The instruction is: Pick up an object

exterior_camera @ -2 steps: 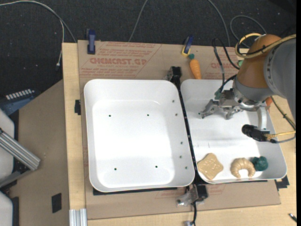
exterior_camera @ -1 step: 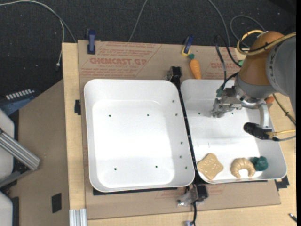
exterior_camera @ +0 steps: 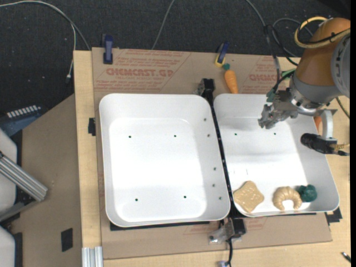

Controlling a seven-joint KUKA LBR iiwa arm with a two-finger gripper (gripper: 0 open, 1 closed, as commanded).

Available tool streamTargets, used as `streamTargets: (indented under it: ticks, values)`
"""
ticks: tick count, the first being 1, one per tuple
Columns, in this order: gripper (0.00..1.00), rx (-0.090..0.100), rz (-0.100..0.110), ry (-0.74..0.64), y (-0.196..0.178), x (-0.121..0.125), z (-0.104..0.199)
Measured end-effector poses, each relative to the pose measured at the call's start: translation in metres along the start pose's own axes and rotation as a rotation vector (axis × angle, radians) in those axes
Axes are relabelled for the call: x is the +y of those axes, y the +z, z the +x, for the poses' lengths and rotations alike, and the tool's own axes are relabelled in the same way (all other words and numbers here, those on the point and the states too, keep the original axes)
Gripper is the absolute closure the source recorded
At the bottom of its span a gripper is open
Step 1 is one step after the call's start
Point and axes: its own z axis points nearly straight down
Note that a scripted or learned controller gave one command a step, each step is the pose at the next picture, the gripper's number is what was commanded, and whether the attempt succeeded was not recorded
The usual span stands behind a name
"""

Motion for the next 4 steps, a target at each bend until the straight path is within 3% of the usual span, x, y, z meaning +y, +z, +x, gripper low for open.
streamTargets:
  ticks: [1, 2, 4]
  values:
    - [1.0, 0.0, 0.0, 0.0, -0.063, 0.0, 0.002]
    - [1.0, 0.001, 0.005, 0.0, -0.078, 0.0, 0.002]
    - [1.0, 0.002, 0.007, -0.004, -0.066, -0.033, 0.096]
